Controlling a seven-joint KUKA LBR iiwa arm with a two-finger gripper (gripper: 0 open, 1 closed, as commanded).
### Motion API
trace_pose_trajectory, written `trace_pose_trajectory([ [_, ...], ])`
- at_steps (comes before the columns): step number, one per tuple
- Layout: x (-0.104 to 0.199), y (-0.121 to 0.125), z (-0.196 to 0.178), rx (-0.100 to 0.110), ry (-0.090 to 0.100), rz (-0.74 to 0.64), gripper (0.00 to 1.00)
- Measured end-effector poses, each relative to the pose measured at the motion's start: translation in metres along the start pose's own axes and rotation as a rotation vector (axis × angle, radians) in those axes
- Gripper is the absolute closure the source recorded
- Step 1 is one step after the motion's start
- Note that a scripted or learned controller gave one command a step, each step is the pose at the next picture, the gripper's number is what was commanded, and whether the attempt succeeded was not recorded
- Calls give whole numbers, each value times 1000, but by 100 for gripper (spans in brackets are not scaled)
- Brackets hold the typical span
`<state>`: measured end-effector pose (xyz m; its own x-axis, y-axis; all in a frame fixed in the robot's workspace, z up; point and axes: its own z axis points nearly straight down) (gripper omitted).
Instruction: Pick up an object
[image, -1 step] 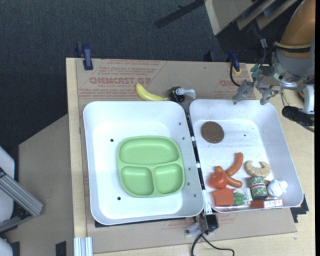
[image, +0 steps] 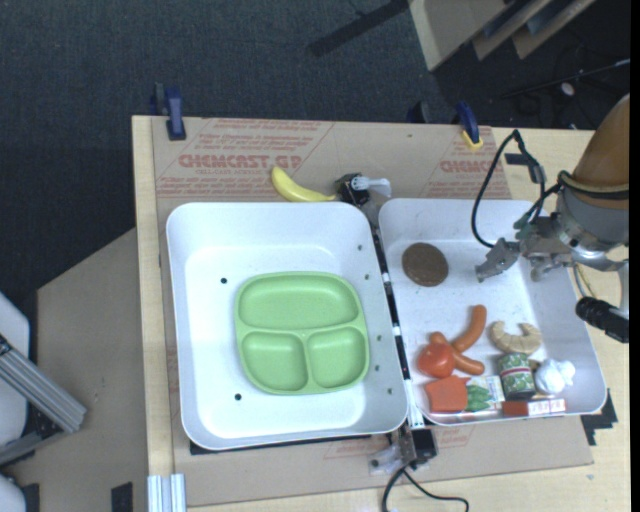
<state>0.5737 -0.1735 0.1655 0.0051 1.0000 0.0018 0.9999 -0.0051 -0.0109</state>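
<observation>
Right bin (image: 400, 215): brown disc (image: 425, 264) at 11 o'clock, hot dog (image: 469, 327) central. Gripper (image: 497, 262) at 1 o'clock, beside the disc; jaws' state cannot be told.

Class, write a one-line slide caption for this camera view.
Pincer hovers over right bin of toy food; green divided plate sits in left bin.

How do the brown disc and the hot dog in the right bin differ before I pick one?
The brown disc is round, flat and dark brown; the hot dog is long, thin and orange-red. The brown disc lies alone near the bin's far left corner, apart from everything; the hot dog lies slantwise with its lower end against the red tomato. Both rest on the floor of the right bin, and neither is in the gripper.
</observation>
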Motion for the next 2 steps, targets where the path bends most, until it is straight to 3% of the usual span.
trace_pose_trajectory([
  [1, 9, -39, 86, -1, 3, -4, 0],
  [2, 8, -36, 71, -12, -2, -4, 100],
])
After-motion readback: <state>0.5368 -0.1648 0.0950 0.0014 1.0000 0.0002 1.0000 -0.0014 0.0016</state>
